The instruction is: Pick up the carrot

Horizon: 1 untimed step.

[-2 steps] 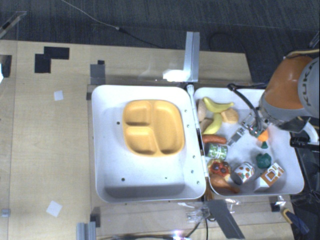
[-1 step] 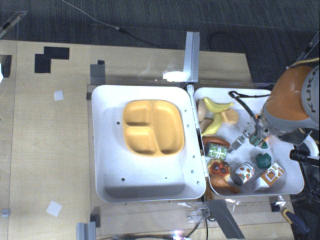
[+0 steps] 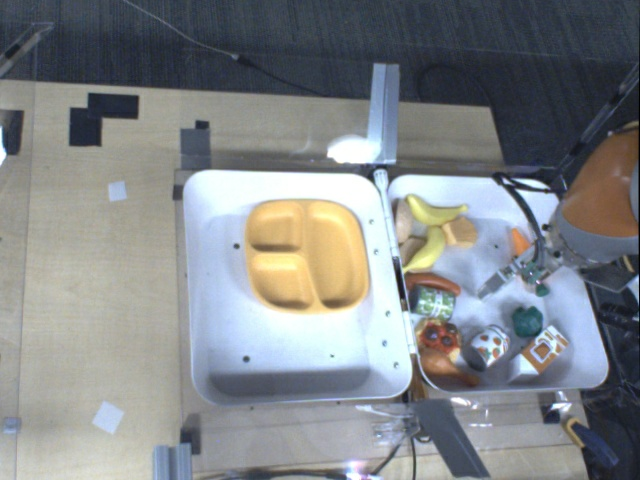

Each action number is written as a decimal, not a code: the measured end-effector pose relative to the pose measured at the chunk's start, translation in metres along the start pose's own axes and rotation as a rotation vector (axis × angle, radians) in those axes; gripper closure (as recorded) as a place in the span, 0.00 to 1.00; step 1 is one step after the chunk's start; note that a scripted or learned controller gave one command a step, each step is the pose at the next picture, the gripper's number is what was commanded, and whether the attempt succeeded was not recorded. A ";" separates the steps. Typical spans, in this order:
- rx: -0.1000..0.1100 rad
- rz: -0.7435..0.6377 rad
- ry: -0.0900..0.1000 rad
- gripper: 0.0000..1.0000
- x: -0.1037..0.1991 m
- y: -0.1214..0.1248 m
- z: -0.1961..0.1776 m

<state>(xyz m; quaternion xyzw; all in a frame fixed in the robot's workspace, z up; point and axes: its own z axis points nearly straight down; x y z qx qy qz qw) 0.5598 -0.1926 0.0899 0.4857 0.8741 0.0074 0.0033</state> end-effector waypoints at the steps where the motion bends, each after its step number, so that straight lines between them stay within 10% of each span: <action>1: 0.008 0.230 -0.008 0.00 -0.030 0.098 0.004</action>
